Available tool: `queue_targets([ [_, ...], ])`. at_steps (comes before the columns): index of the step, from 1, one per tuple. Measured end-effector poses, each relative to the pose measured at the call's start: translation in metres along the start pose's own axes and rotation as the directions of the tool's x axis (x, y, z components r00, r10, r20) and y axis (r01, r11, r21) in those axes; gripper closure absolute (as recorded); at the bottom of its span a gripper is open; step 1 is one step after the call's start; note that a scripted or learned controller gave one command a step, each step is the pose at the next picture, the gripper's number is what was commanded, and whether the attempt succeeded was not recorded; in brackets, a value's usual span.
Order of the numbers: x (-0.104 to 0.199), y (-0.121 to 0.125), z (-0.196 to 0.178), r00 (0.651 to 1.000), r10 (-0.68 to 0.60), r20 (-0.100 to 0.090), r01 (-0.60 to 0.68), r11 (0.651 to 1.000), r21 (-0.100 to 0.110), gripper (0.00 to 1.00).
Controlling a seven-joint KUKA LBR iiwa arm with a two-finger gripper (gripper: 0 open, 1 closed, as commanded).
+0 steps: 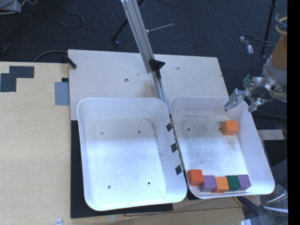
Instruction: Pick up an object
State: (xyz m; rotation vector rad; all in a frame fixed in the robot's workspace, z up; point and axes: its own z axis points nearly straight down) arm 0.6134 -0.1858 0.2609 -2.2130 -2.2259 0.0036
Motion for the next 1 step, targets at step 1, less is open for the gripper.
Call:
queue_targets([
  [1,-0.0114,0.0155,-0.0835,1.0,0.001,0.003,-0.001,1.0,-0.012,0.0],
])
